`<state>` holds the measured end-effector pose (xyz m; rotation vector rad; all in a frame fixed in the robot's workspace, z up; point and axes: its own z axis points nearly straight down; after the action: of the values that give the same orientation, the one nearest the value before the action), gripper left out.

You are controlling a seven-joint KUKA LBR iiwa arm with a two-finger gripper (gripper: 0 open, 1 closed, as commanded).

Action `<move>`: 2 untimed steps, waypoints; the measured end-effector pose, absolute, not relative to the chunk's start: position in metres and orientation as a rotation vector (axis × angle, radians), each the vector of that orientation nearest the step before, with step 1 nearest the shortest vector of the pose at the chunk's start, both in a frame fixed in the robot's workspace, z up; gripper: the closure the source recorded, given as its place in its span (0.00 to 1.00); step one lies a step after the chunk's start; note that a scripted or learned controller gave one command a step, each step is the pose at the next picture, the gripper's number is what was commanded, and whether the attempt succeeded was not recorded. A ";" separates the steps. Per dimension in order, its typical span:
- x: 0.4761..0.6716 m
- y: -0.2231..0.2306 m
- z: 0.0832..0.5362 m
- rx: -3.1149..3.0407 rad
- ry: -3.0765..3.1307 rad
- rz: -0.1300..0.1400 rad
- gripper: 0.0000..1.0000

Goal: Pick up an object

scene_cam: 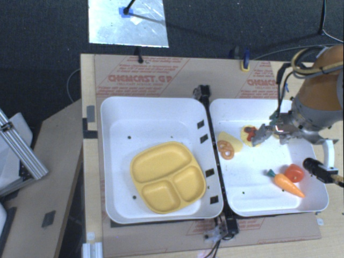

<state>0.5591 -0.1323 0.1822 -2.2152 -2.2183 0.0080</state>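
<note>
Risk: jaws, over right bin [251, 193], sit just beside red-yellow toy [248, 134]; cannot tell if apart or together. Off-centre closing could nudge toy toward ring slices [226, 147], and they'd catch nothing.

The arm [321, 93] runs off the right edge, so most of it is cut off. It also covers the right bin's [252, 195] far right corner. The little red and yellow thing [248, 133] sits partly tucked under the gripper [261, 137], and it's honestly too small to name. The metal frame [21, 155] on the left gets clipped by the edge too.
</note>
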 end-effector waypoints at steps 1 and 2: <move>0.562 -0.132 0.187 -2.219 -2.226 -0.001 0.00; 0.565 -0.127 0.143 -2.216 -2.224 0.002 0.00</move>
<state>0.5653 -0.1265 0.1432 -2.2160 -2.2239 0.0017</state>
